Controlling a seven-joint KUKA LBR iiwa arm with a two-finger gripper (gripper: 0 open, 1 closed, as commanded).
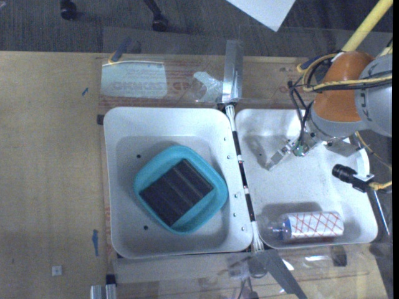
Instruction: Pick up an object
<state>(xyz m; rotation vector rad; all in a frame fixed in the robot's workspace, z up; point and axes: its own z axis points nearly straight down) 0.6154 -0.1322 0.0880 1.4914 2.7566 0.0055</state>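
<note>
We see red-and-white patterned cylindrical bottle (308,225) at right bin's (324,126) front edge, long axis left-right | gripper (272,159) toward back-left, opening indiscernible, nothing visibly held

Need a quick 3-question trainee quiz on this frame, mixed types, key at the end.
1. True or false: the blue tray lies in the right bin.
2. Which bin holds the red-and-white patterned tube? A) left bin B) right bin
3. Fill in: the gripper is above the ____ bin.

Key: 1 false; it sits in the left bin. 2 B, near its front edge. 3 right; it is over that bin's rear part, nothing between its fingers.
</note>
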